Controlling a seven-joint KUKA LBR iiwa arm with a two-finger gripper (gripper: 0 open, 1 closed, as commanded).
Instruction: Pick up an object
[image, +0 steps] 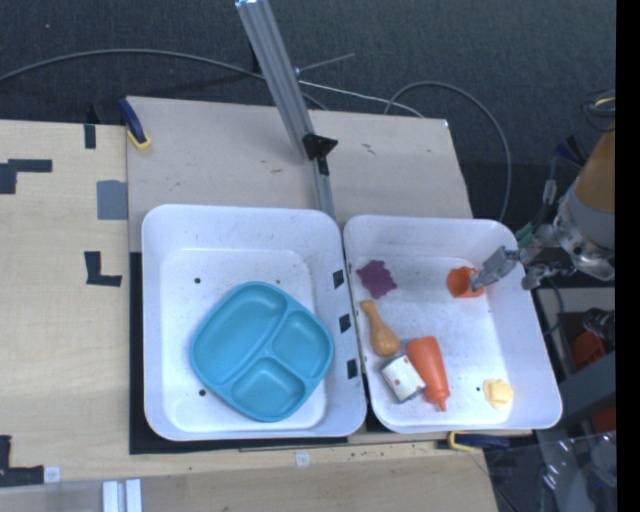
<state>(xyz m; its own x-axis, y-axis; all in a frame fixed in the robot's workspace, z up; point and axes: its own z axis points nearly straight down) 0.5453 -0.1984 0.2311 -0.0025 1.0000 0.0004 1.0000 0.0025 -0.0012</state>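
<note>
The right bin (520, 330) holds several small objects. A purple piece (375, 275) lies near its top left and a tan drumstick-shaped toy (380, 330) sits below it. An orange carrot (430, 368) lies next to a small white block (402, 378). A yellow piece (497, 392) rests in the bottom right corner. A small red-orange object (461, 281) sits near the bin's upper right. My gripper (503, 268) hangs over the bin's right rim, just to the right of that red-orange object and close to it. I cannot tell whether it touches it.
The left bin (165, 300) holds a blue divided plate (262, 350). A grey metal pole (285, 90) slants down to the seam between the bins. Cables lie on the dark floor beyond the bench. The arm (590, 215) enters from the right.
</note>
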